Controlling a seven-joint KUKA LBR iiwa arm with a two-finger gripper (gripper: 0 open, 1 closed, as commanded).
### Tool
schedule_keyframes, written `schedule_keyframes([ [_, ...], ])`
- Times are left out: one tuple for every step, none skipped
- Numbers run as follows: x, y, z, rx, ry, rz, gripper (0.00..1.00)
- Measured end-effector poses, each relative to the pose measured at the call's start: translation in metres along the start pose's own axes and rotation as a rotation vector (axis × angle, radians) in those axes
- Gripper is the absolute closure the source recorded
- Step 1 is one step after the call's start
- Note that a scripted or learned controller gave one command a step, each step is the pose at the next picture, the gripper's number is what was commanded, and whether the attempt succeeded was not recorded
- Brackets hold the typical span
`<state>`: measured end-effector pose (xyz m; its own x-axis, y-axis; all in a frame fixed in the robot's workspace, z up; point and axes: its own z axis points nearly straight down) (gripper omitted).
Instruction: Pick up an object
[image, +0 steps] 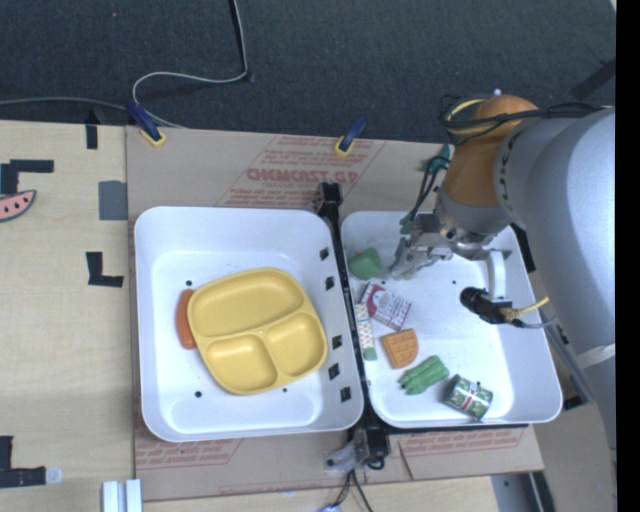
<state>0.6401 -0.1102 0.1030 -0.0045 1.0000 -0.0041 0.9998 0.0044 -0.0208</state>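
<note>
My gripper (408, 258) hangs over the upper left part of the right bin (520, 352), just right of a round green object (366, 264). Below it lie a small red-and-white packet (385, 305), an orange waffle-like piece (400, 348), a green pickle-like toy (424, 374) and a small green can (467, 396) near the bin's front right corner. Nothing shows between the gripper's tips, and their state is unclear from here.
The left bin (160, 330) holds a yellow divided plate (257, 329) with an orange-red object (184, 318) at its left edge. A black divider with clips (338, 300) runs between the bins. The arm's grey body (575, 220) covers the right side.
</note>
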Motion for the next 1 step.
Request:
schedule_keyframes([
  [-0.001, -0.0002, -0.0001, 0.0, -0.003, 0.001, 0.0],
])
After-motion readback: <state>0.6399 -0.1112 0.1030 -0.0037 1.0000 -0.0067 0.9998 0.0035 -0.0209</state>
